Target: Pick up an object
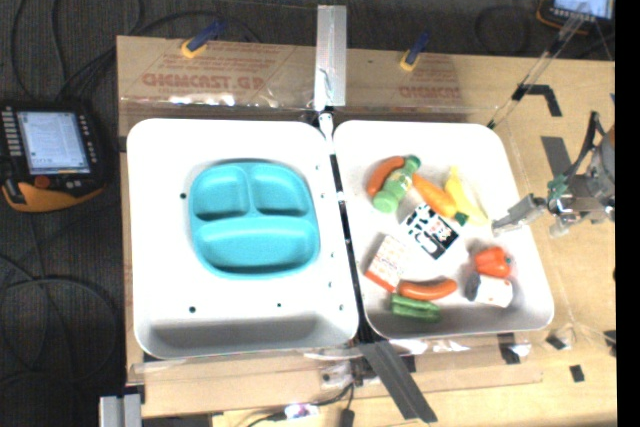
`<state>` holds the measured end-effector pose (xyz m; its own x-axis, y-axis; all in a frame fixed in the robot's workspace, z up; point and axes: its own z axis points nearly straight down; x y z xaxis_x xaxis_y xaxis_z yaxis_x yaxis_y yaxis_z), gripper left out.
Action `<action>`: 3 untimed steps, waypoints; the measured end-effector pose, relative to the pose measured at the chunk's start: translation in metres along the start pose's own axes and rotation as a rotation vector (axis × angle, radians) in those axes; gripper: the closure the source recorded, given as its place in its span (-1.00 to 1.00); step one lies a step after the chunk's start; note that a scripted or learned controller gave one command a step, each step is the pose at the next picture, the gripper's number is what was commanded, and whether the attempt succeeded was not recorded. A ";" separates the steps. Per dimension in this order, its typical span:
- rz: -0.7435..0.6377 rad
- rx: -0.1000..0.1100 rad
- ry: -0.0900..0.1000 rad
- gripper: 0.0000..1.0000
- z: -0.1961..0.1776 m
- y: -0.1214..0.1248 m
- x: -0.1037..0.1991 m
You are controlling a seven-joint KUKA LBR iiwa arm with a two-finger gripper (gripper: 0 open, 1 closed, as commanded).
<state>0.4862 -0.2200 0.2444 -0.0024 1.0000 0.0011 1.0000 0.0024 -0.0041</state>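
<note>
The right white bin (pixel 520 177) holds a pile of toy food. An orange-red piece (pixel 384 173) and a green piece (pixel 394 191) lie at its back. Beside them are an orange carrot (pixel 433 193) and a yellow piece (pixel 463 193). A black-and-white patterned box (pixel 432 230) sits in the middle. A red tomato (pixel 490 261) lies above a white piece (pixel 493 292) at the front right. A red sausage (pixel 427 290) rests over a green piece (pixel 414 309), next to a white-and-orange packet (pixel 385 261). My gripper (pixel 566 203) hangs outside the bin's right rim, with nothing seen in it.
The left white bin (pixel 160 175) holds a blue divided plate (pixel 254 216). A metal strip (pixel 331 55) stands behind the seam between the bins. The bench carries clamps (pixel 203 38) at the back, and a handheld pendant (pixel 50 153) lies on the floor to the left.
</note>
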 end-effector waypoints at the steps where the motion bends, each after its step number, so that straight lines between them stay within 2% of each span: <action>1: -0.003 -0.010 -0.002 -1.00 0.122 0.037 0.031; 2: 0.063 -0.018 -0.005 -1.00 0.155 0.117 0.073; 3: 0.064 -0.014 -0.006 1.00 0.147 0.117 0.073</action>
<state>0.6023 -0.1469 0.0970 0.0611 0.9981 -0.0043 0.9981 -0.0611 0.0103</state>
